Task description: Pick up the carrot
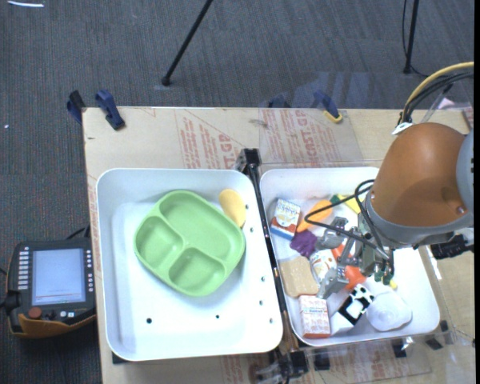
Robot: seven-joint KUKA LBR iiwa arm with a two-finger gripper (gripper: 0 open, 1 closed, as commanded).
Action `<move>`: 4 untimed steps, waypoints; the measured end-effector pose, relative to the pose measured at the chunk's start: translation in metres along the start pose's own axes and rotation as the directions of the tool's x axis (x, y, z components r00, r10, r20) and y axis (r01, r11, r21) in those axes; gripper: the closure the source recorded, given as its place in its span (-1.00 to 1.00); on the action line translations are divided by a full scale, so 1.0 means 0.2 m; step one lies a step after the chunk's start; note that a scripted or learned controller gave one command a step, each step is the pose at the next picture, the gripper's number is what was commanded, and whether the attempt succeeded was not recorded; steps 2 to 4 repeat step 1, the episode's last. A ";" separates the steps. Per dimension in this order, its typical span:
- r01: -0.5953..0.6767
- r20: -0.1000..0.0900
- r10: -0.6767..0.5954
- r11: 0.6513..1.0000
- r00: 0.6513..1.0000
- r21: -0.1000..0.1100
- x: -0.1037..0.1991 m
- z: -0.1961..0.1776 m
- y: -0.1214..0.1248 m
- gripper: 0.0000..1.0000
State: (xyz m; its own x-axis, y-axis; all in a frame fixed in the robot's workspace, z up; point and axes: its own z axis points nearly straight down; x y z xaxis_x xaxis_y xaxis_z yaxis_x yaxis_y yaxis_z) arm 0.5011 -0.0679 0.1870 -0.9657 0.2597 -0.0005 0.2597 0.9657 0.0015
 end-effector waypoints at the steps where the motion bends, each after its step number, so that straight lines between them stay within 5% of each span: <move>1: 0.072 -0.005 -0.072 0.997 0.997 0.000 -0.43 0.30 0.06 -1.00; 4: 0.072 -0.005 -0.072 0.997 0.997 0.000 -0.43 0.30 0.06 -1.00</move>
